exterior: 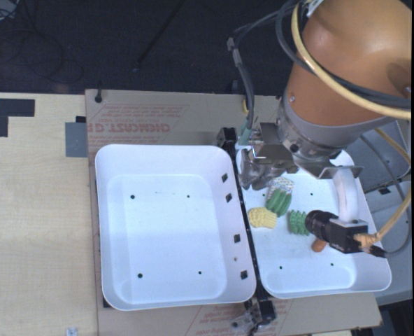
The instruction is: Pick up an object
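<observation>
My gripper (252,178) hangs low over the far left corner of the right bin (312,282), under the big orange wrist. Just to its right lies a white patterned piece (284,185) with a dark green toy (277,201) against it. In front of the gripper a yellow corn cob (262,218) rests near the bin's left wall. A green ridged toy (297,222) sits to the right of the corn. A small orange thing (319,245) peeks out farther right. Nothing shows between the gripper's tips.
The left bin (109,187) stands beside the right one, their walls meeting at a divider with black clips (236,238). Both rest on a cardboard sheet (158,117). The arm's body covers the right bin's far right corner.
</observation>
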Tool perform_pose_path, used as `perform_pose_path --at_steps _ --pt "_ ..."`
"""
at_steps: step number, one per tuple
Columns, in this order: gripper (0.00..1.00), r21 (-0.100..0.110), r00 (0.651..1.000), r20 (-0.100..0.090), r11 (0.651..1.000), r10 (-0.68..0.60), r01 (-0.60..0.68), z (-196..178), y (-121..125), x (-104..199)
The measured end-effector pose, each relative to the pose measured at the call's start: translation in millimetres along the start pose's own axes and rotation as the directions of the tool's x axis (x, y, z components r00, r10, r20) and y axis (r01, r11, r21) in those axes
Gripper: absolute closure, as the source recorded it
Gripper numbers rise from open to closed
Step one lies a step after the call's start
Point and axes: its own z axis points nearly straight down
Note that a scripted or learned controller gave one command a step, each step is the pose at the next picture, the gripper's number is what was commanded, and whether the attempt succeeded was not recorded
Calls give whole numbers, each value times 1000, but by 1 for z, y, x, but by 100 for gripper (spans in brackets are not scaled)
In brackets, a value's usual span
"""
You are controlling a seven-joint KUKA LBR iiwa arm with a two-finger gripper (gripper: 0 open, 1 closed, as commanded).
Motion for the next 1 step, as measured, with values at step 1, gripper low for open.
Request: perform_pose_path --at_steps 1 --pt "100 4 1000 1 1000 -2 2 -49 1 41"
